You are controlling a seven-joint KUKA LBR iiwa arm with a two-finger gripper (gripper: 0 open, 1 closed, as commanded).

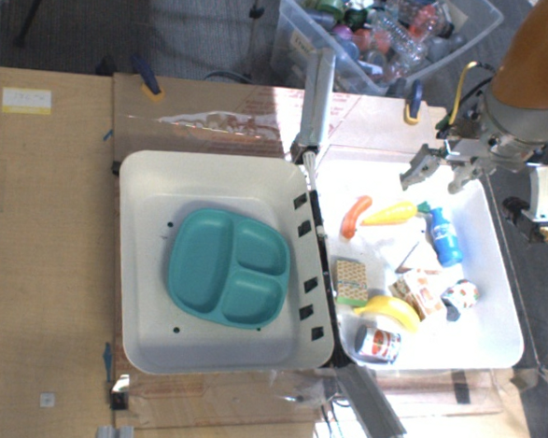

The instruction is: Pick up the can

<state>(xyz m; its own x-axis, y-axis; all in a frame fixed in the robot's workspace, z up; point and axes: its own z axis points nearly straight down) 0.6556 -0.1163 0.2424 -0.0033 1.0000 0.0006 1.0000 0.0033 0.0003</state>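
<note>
- The gripper [441,171] hangs in the upper right of the frame, above the far edge of the right bin [501,318]; its two fingers [418,172] stand apart, with nothing between them.
- Above the gripper, the arm [537,63] shows its orange band at the top right corner, with a yellow cable looping beside the wrist.
- Just below the gripper, inside the right bin, lies a blue bottle [444,237] with a green cap, pointing toward the upper edge of the bin.
- To the left of the bottle sit a yellow pepper-like toy [391,213] and an orange-red chili-like toy [355,215], close together.
- Lower in the same bin lies a checkered sponge-like pad [351,279], near the bin's left wall.
- A small printed carton [420,291] and a black-and-white object [459,298] lie toward the right centre of the bin.
- A banana [391,311] lies just above the can.
- The can [378,343], red and white, lies on its side in the lower left corner of the right bin, well apart from the gripper.
- The left bin [141,251] holds a teal divided plate [229,267], in the middle of the frame's left half.
- A clear tub [475,21] of mixed items stands beyond the bench at the top of the frame.
</note>
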